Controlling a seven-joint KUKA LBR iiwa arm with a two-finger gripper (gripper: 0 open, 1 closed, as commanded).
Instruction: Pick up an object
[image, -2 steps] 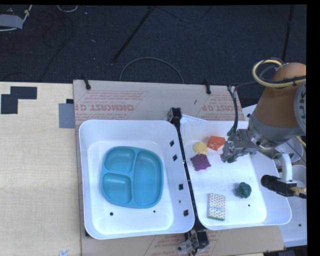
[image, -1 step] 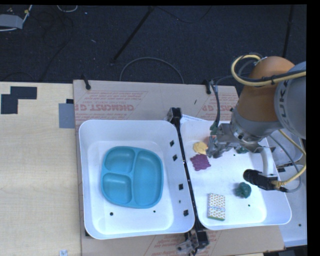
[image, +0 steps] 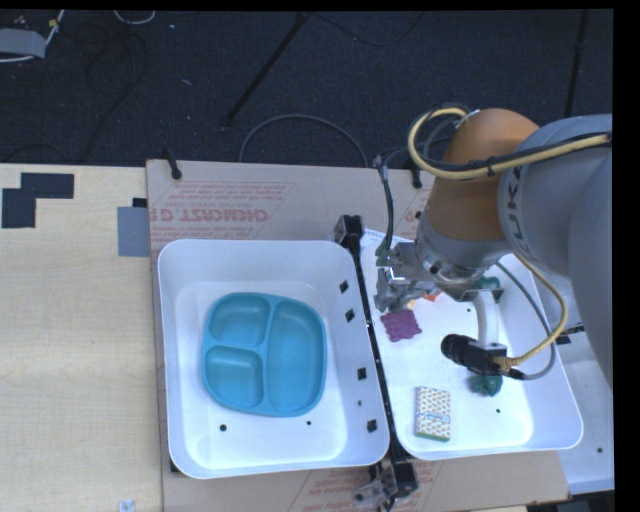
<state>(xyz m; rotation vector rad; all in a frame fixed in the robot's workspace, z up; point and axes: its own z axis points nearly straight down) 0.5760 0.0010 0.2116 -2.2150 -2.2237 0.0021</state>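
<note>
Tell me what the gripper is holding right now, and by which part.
Cannot be told. The gripper is low in the right bin, just above the purple piece, but the arm hides its tip, so no hold is visible.

Flat purple ragged-edged piece (image: 402, 325) lies just below claw (image: 392, 290). Small patterned rectangular pad (image: 433, 413) lies flat, well below claw. Dark teal rounded object (image: 487, 383) sits lower right of claw.

A single fixed camera is looking down at a slant from above the bench, sitting far enough back that it is taking in both white bins, the left bin (image: 180, 300) and the right bin (image: 545, 420), while the arm (image: 560, 200) is reaching in from the right.
</note>
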